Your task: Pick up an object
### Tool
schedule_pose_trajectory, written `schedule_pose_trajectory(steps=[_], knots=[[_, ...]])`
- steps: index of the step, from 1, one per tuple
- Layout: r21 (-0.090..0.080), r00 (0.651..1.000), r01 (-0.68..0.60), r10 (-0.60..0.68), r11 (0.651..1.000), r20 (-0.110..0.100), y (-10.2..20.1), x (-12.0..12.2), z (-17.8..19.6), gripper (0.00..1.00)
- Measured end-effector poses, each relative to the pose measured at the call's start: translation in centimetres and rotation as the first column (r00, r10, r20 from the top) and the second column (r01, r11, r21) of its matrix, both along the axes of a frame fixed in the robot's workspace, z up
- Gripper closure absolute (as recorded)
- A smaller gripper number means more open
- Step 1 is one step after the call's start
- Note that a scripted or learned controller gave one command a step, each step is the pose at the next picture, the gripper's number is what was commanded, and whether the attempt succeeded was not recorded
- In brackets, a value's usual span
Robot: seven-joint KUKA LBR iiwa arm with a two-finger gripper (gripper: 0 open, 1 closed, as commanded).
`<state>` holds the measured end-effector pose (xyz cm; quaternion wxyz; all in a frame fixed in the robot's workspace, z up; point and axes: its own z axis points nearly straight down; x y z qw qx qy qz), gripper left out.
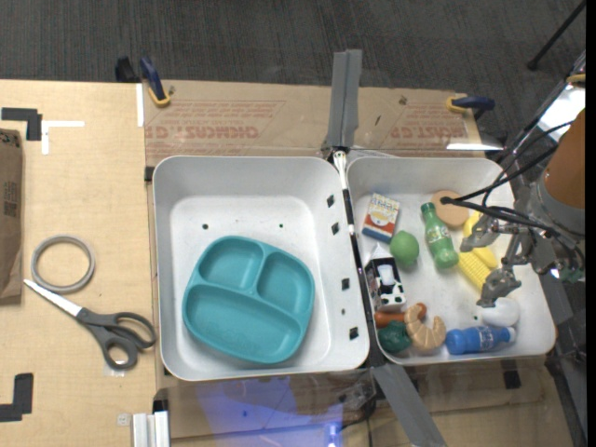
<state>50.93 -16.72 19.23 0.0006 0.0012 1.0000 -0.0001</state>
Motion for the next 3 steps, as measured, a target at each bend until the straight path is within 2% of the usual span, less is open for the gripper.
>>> schedule_pose_trajectory(steps=[1,2,3], knots=[[-0.011,0.999,0.035,-0.035,0.999,0.029,-2.1,5.3,-7.8,0.00],[-0.001,0.999,0.054,-0.054,0.999,0.005,-0.5,7.2,-9.9,0.00],[0.000,1.000,-0.012,0.012,1.000,0.004,6.0,11.3,-9.9,0.00]])
